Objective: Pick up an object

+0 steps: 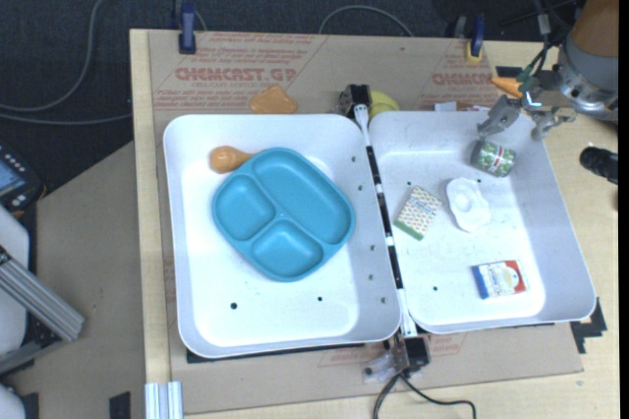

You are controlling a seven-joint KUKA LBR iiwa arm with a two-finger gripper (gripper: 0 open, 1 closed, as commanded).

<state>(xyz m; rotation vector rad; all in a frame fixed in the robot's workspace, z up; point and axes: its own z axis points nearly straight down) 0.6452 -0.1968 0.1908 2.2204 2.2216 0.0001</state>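
Observation:
My gripper hangs over the far right corner of the right bin, its two fingers spread open with nothing between them. Just below it a small green and white roll lies on the bin floor, apart from the fingers. Nearer the middle of this bin sit a white lumpy object and a patterned, speckled packet. A small blue and white box lies toward the front.
The left bin holds a blue divided plate and a small orange object beside it. Behind the bins, on the board, lie an orange piece and a yellow-green object.

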